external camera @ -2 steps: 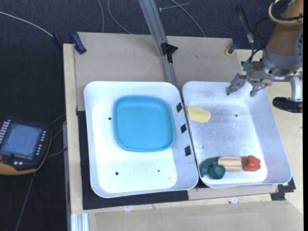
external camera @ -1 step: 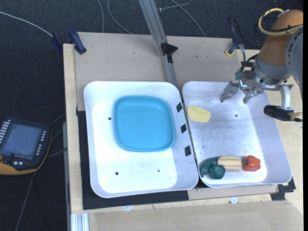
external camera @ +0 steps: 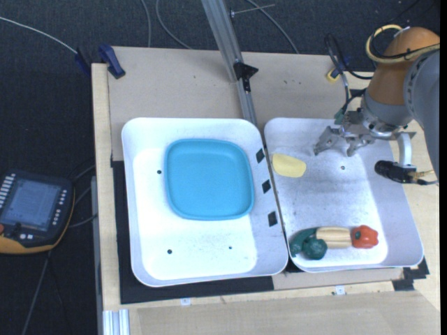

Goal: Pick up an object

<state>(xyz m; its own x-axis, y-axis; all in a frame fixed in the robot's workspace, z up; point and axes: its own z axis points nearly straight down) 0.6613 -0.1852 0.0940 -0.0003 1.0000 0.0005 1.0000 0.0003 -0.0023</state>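
Bench (external camera: 174, 75) carries 2 white bins. Left bin (external camera: 140, 257) holds a blue plate (external camera: 209, 179). Right bin (external camera: 391, 208) holds a pale yellow piece (external camera: 288, 165) near its upper left, and 3 items in a row along the near wall: green (external camera: 309, 246), tan (external camera: 334, 237), red (external camera: 364, 236). Gripper (external camera: 340, 142) hangs over the bin's far end, fingers apart, nothing between them. Best move, likely: take the yellow piece; it lies alone, just left of the gripper. The row is crowded, outlines blurred.

No readable text anywhere; the handheld pendant's screen (external camera: 29, 202) glows, but its contents are too blurred.
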